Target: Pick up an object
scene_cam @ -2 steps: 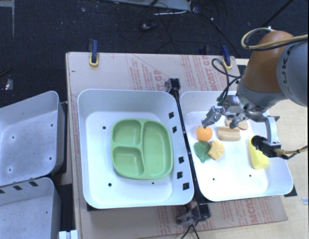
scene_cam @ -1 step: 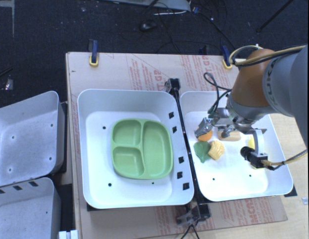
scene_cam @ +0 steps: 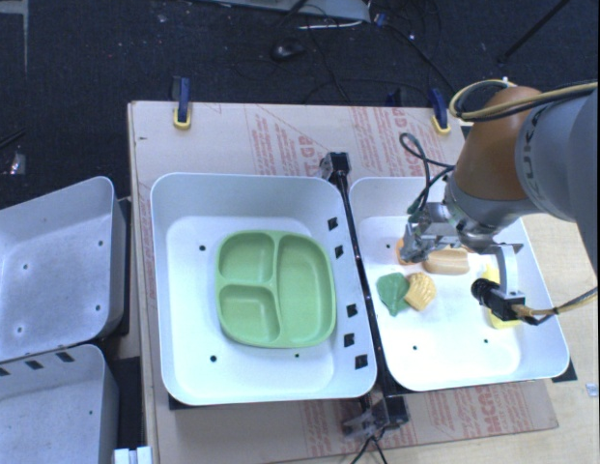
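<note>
My gripper (scene_cam: 417, 242) reaches down into the right bin (scene_cam: 454, 356), near its left side and toward the back. Just below it lies a small orange object (scene_cam: 406, 252), partly hidden by the gripper. A tan, bread-like roll (scene_cam: 448, 261) lies right beside the gripper on its right. In front of them sit a green leaf-shaped piece (scene_cam: 391, 292) and a yellow, corn-like piece (scene_cam: 421, 291), touching each other. Nothing is visibly lifted off the bin floor.
The left bin (scene_cam: 184, 356) holds a pale green divided plate (scene_cam: 276, 289) in its middle. A black divider (scene_cam: 353, 259) runs between the two bins. The arm's grey and orange body (scene_cam: 517, 158) hangs over the right bin's back right.
</note>
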`<state>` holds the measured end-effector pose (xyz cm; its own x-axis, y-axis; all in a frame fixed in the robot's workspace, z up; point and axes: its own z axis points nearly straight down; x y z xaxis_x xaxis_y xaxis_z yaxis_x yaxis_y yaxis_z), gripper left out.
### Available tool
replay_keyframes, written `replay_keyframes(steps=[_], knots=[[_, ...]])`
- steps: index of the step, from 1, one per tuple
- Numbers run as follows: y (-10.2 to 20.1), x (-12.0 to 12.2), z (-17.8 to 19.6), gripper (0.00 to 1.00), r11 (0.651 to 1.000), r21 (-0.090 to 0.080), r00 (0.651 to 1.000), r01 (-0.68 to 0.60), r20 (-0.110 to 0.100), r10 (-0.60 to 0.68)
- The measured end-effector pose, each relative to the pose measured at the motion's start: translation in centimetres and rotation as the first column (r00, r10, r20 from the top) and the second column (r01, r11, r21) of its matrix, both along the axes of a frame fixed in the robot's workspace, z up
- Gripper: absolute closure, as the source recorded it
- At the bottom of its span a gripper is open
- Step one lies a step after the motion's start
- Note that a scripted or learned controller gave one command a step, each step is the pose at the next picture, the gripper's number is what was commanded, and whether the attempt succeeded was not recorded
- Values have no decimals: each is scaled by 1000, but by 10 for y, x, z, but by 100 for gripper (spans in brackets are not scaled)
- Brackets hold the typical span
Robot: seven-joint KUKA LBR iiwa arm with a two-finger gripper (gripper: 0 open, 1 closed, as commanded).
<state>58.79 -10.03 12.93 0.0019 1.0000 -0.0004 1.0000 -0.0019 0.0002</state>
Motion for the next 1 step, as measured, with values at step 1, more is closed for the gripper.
replay_keyframes(steps=[1], knots=[[-1, -4, 43, 100, 1000, 0, 1000, -1, 2, 1]])
